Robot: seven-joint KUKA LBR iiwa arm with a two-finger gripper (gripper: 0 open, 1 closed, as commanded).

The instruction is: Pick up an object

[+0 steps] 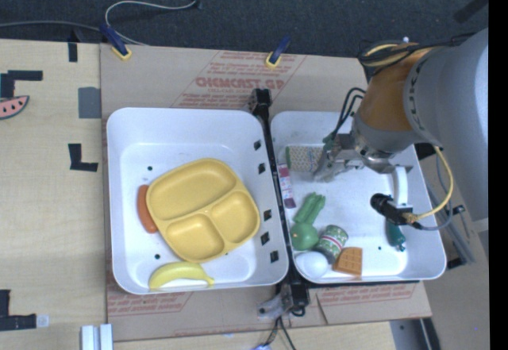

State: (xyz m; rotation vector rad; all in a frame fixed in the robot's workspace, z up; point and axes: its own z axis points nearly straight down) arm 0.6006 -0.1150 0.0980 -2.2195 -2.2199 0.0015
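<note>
so the right bin (413, 265) is where all the small loose stuff is piled, mostly along its left and near side: a green toy (307, 220), a small can (333, 240), an orange cracker-looking piece (348, 261) and something white (315, 264) at the front, plus a pinkish strip (286, 186) against the divider wall. my guess is they're just dumped in at random so the program has a cluttered pick to deal with. the left bin (123, 182) has a yellow divided plate (203, 209) sitting over something orange (146, 209), and a banana (181, 276) at the front. the arm comes in from the right and bends down into the far part of the right bin, the orange band above the wrist, with the gripper (329, 163) low near a small speckled pad (302, 158). looks close to it, maybe touching, but honestly i cannot tell if the jaws are wide, narrow or holding anything. nothing clearly sits between them, so i'd say the pick isn't done yet.
</note>
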